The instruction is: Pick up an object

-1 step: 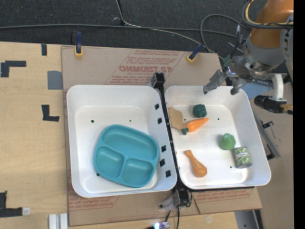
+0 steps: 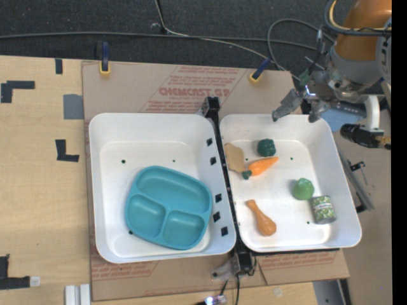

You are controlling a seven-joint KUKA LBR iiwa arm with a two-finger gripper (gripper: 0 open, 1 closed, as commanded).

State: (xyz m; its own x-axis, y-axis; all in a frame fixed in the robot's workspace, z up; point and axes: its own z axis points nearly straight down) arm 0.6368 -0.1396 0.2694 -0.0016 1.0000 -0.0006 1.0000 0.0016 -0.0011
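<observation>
Grey gripper hangs spread and empty over the right bin's far edge, likely staged for a drop, with carrot and broccoli near that edge, can and ball by the right wall.

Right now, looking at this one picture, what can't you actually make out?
- Arm: cut off by the camera view's top and right edges.
- Can: label print too small to read.
- Tan piece: partly covered by the carrot, so its shape is unclear.
- Cardboard lettering: lower part hidden by the left bin.
</observation>
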